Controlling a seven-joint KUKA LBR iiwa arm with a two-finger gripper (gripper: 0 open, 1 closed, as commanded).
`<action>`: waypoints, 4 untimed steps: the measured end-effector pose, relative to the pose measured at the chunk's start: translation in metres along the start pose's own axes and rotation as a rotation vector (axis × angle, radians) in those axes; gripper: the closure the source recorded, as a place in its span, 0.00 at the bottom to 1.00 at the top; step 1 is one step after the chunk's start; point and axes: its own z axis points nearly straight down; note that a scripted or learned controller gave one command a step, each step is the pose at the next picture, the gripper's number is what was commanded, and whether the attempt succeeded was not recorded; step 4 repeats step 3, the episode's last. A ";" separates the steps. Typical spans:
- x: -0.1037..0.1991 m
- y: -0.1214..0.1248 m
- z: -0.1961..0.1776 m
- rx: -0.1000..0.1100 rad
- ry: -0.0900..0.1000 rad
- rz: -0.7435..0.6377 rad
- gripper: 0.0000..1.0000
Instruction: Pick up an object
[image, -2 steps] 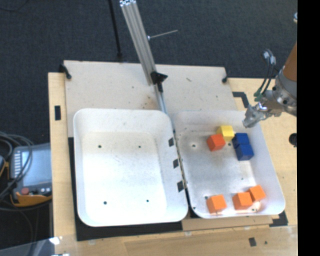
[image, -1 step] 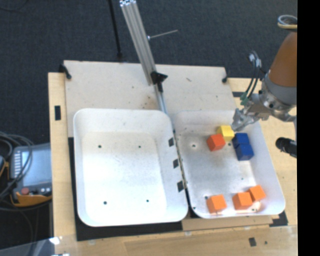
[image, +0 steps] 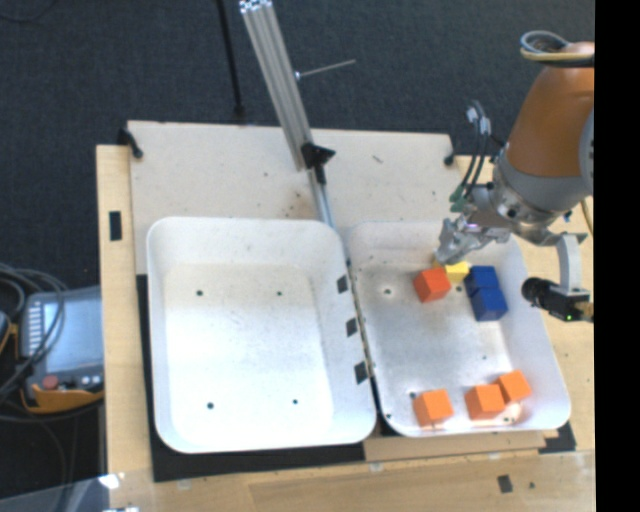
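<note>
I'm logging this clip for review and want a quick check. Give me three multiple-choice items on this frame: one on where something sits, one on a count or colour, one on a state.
1. Which bin holds the blocks?
A. the bin on the view's left
B. the bin on the view's right
C. both bins

2. How many orange blocks are in view?
A. two
B. three
C. four

3. Where is the gripper?
A. over the blocks at the far end of the right bin
B. low in the left bin
C. beside the three blocks at the near rim

Answers:
1. B: every block lies in the right bin; the left bin holds none.
2. C: one orange block sits beside the yellow block and the blue block, and three more lie by the near rim.
3. A: the gripper hangs just above the yellow block.
</note>
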 end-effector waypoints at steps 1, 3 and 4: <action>0.054 -0.002 -0.004 0.001 0.002 -0.002 1.00; 0.159 -0.006 0.008 0.003 0.002 -0.002 1.00; 0.159 -0.006 0.008 0.003 0.002 -0.002 1.00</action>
